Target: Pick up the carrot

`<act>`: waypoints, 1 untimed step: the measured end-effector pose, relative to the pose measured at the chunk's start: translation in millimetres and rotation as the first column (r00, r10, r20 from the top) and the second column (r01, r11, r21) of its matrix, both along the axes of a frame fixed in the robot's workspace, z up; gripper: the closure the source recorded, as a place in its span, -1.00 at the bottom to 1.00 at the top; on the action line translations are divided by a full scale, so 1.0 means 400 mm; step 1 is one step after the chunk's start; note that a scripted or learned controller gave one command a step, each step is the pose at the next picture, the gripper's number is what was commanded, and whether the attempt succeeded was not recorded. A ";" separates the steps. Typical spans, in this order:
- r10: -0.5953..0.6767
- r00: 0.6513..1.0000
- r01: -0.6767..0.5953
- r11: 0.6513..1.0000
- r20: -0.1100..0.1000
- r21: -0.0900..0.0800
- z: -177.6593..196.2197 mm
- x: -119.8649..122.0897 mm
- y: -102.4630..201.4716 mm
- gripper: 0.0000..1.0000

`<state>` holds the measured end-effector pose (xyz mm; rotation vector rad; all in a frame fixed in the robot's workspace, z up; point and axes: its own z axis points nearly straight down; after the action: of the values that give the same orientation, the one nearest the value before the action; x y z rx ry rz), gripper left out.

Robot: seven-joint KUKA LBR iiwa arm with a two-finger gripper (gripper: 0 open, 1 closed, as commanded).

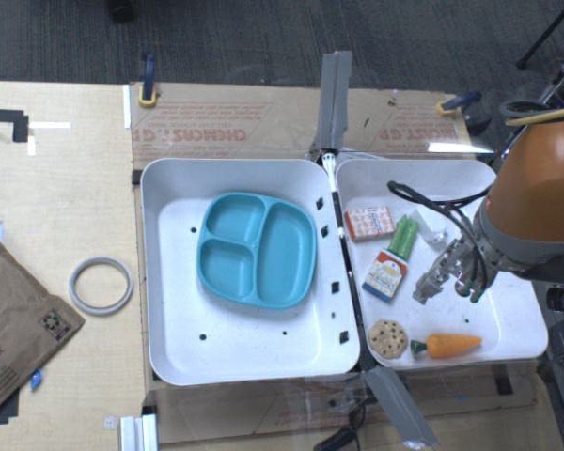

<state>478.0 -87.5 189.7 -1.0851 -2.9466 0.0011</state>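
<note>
Gripper (444,280) hangs above the carrot (448,345) near the right bin's (522,346) front wall; finger opening cannot be told, nothing visibly held.

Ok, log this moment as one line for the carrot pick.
gripper: over right bin, above carrot | carrot: lying at bin's near edge, not held | cookie: left of carrot

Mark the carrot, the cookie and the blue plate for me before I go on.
carrot (454,345): camera view, middle of the orange body.
cookie (387,339): camera view, centre of its top face.
blue plate (287,252): camera view, floor of the large right compartment.
</note>
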 end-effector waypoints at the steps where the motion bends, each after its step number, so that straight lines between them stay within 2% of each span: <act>1: 0.000 1.000 0.000 1.000 0.000 0.000 0.000 0.000 0.000 -1.00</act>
<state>477.9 -87.6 189.7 -1.0854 -2.9462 0.0011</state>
